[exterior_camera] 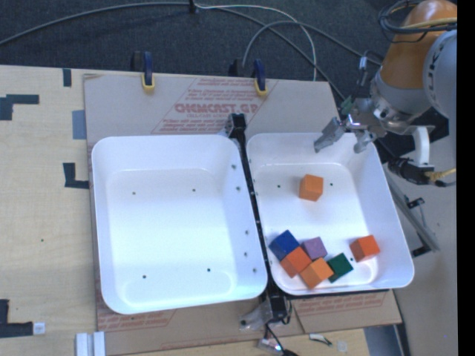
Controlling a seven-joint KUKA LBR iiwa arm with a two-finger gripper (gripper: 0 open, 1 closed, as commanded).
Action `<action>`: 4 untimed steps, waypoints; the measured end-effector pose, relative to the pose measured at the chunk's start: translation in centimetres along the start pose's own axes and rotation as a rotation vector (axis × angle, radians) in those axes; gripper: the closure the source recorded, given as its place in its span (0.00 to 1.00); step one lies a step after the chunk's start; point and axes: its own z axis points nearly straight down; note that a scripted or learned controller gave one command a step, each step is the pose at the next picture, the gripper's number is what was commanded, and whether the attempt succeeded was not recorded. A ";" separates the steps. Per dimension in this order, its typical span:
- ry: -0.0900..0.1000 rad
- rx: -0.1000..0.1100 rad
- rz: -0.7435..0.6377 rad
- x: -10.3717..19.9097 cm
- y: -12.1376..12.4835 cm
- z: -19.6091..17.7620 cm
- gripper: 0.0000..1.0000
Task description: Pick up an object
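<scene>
At the near edge of the right bin [386,199], a cluster of blocks lies packed together: a blue block [282,243], an orange block [296,259], a purple block [315,247], a second orange block [318,271] and a dark green block [340,265], most of them touching, with a red-orange block [364,248] just beside them toward the right wall. Farther up the same bin a lone orange cube [311,187] sits well apart from the rest, on open white floor. The left bin [104,199] lies alongside, the two bins meeting at a dark divider on the cardboard-covered bench [44,199]. Beyond the lone cube, over the far right corner of the right bin, the gripper [343,134] hangs above the rim, its fingers [326,138] spread apart with nothing between them. The step in hand appears to be the approach: no block is yet grasped or lifted. The lone orange cube looks the likeliest pick, being nearest the gripper and free on all sides. The next move would call for bringing the gripper over it, squaring the fingers to two opposite faces, descending to the bin floor and closing; the crowded blocks near the front would leave little room for fingers.
</scene>
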 end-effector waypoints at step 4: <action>0.002 -0.008 -0.007 14.1 -3.3 2.1 1.00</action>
